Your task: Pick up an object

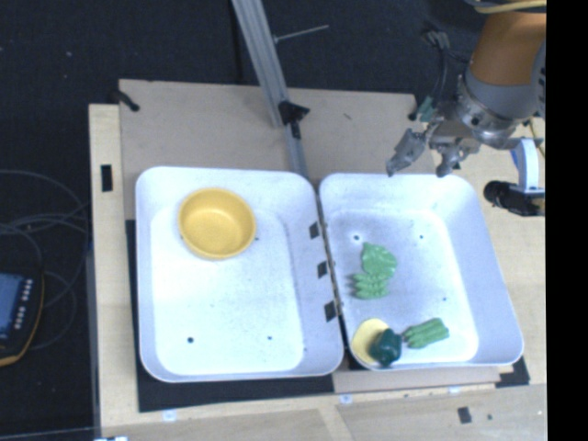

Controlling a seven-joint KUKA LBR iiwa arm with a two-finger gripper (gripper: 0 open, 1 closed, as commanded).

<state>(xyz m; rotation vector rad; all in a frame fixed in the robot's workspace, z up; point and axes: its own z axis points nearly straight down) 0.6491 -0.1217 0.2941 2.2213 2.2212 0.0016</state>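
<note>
Two fingers spread wide, gripper [421, 163] empty above right bin [464, 211] at 12 o'clock; approach step; next descend toward green toy [375, 270].

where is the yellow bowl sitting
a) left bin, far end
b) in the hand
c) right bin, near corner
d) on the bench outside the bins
a: the yellow bowl rests upright on the floor of the left bin, toward its far end, well apart from the hand, which hovers above the right bin's far rim.
</note>
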